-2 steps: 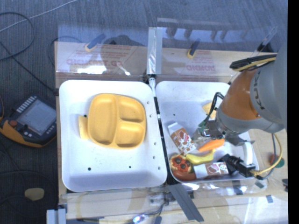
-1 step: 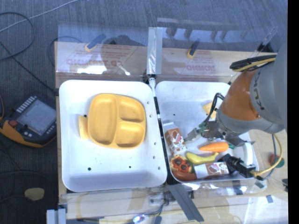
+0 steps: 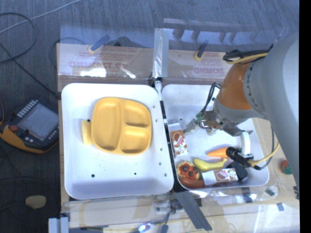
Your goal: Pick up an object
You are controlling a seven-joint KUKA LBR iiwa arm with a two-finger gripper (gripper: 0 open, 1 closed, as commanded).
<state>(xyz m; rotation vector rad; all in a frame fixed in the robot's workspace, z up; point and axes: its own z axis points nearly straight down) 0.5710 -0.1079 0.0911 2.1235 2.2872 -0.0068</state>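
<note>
Probably light and rigid, the small yellow plastic banana [image 3: 209, 164] lies near the front of the right-hand white bin [image 3: 194, 98], beside an orange toy carrot [image 3: 217, 152]. Its smooth curve may slip, so pinch across the middle. Whether the gripper [image 3: 206, 122] is parted or clenched, I cannot tell.

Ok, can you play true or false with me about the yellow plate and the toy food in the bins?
1. The yellow plate lies in the left bin. True.
2. The banana is on the yellow plate. False: it lies in the right bin.
3. The carrot is next to the banana. True.
4. The arm reaches over the left bin. False: it is over the right bin.
</note>
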